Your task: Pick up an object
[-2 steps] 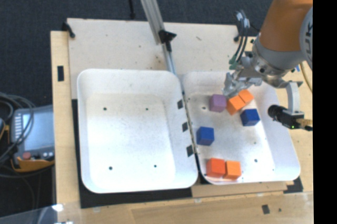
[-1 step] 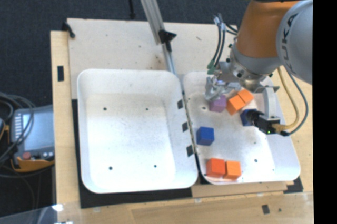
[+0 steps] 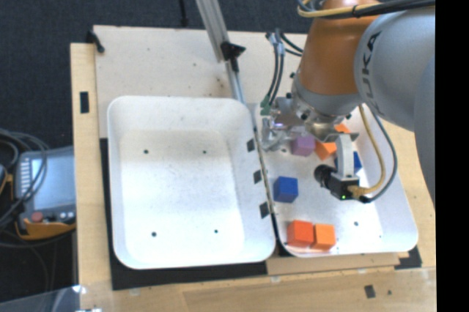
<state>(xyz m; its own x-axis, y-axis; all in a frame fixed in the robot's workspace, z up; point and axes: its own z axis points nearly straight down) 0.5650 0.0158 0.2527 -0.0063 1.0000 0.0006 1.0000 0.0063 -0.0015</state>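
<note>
On a pale bench over dark carpet, the gripper point(image 3: 282, 129) hangs by the right bin's point(image 3: 392, 230) left wall, its grip impossible to judge; a purple block point(image 3: 302, 147) lies just right of it, nearest

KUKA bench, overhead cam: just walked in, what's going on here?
The KUKA arm is reaching in from the right over the right bin, with its gripper low near that bin's upper left corner, by a purple block. I can't tell from here whether it has anything. Loose in the same bin are a blue cube, two orange blocks side by side near the front edge, and another orange piece partly hidden under the wrist. The left bin is not being worked.
</note>
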